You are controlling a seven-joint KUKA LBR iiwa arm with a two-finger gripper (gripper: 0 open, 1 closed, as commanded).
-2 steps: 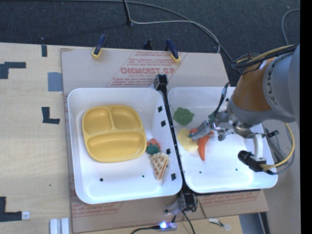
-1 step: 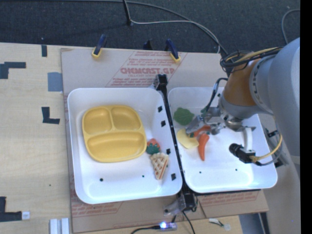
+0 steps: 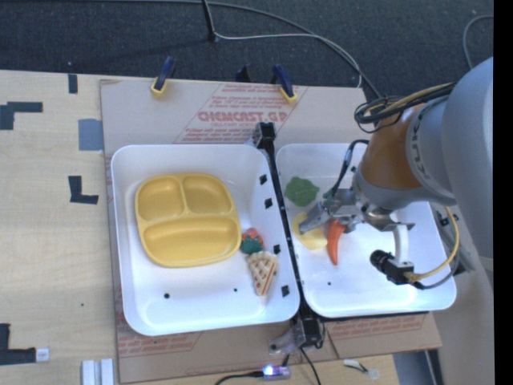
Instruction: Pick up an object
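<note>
We find the tool low in the right bin, over a yellow item beside an orange carrot; whether it grips, we cannot tell.

The gripper covers part of a yellow object, whose shape stays unclear.

From my feed, pale wooden worktop with dark tape marks, printed cardboard sheet held by blue-and-yellow clamps, dark carpet beyond, black cables trailing across it
</note>
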